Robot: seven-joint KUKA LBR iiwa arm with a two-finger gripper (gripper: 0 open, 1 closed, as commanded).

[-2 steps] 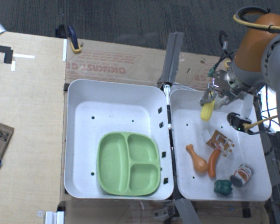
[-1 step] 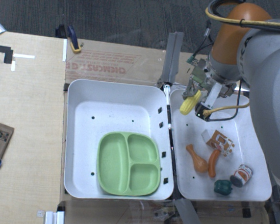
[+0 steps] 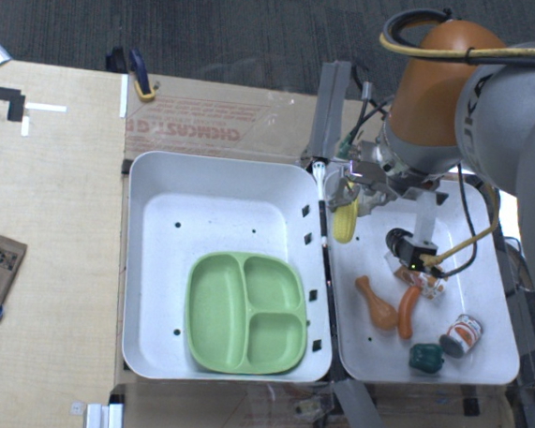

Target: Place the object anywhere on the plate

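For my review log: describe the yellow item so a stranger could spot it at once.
Find the right-hand white bin. At its upper left corner, beside the wall shared with the left bin, is a yellow corn cob under the gripper. It is the only yellow thing there; its neighbours are orange, green or red.

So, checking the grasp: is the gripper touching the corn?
Touching. The camera view shows the yellow corn hanging upright between the fingers of the gripper, near the right bin's left wall.
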